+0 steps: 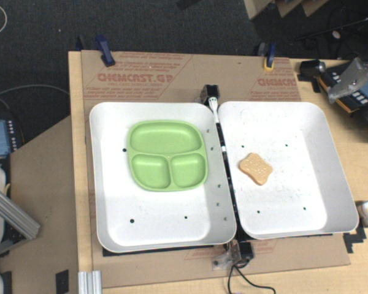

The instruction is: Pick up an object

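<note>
Looking big to small: left bin (pixel 110 219) has a green divided tray (pixel 167 155), right bin (pixel 306 158) has the toast piece (pixel 256 168) near its left wall, long axis diagonal. Can't tell finger state, so approach direction is a guess imo.

Taking the seam where the two bins meet as the landmark: the left bin (pixel 110 219) lies to its left and the right bin (pixel 313 164) to its right, their inner rims touching along it. Both sit on a cardboard sheet (pixel 172 72) that extends behind them. A divided tray (pixel 167 155) lies in the left bin, just left of the seam and toward the back half of that bin. A cracker-shaped piece (pixel 256 168) lies in the right bin, near the seam, about midway from front to back
</note>
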Available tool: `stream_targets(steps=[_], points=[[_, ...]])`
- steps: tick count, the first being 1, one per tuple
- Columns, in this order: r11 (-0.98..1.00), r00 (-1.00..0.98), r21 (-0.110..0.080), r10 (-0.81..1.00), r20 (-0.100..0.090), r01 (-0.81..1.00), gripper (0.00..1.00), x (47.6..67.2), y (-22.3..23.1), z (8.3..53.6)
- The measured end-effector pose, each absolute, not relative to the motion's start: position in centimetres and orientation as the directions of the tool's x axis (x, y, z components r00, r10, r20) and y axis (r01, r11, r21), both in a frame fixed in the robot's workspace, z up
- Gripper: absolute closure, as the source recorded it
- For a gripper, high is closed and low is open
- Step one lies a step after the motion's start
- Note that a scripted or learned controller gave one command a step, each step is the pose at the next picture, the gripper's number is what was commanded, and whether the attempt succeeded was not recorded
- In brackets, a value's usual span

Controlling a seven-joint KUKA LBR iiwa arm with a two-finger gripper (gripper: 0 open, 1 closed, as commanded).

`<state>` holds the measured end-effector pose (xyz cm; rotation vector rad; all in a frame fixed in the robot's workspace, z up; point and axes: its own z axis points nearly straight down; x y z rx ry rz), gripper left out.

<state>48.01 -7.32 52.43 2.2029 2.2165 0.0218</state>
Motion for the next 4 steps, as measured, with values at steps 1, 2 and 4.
stream_targets(steps=[1,2,4], points=[[0.001,-0.001,0.006,1.0,-0.002,1.0,1.0,48.0,-7.5,52.6],[0.001,-0.001,-0.015,1.0,0.002,1.0,1.0,47.8,-4.9,39.7],[-0.012,0.012,0.007,1.0,-0.007,1.0,1.0,47.8,-20.9,53.5]])
